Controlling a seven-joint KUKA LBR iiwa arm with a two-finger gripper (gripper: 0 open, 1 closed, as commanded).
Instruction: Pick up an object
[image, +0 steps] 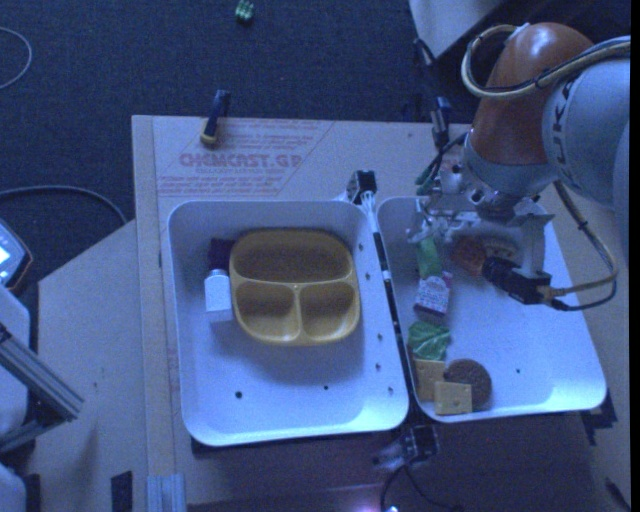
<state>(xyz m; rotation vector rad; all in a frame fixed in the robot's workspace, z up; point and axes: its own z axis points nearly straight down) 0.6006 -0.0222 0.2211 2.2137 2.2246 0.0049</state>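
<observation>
My gripper (462, 232) hangs low over the far left part of the right bin (560, 340), under the grey wrist and orange band. Just below it lies a brownish-orange item (468, 256), partly covered by the gripper's body. To the gripper's left a green item (428, 258) stands along the bin wall. Nearer the front lie a small pink-and-white carton (433, 296), a green leafy piece (430, 340), two yellow cheese-like blocks (452, 398) and a round brown cookie (470, 378). Nothing is seen lifted off the bin floor.
The left bin (290, 390) holds a yellow divided plate (295, 285), a small white bottle (218, 295) and a dark object (220, 250) behind it. A black module with a cable (515, 280) hangs off the gripper's right side. The right bin's right half is bare floor.
</observation>
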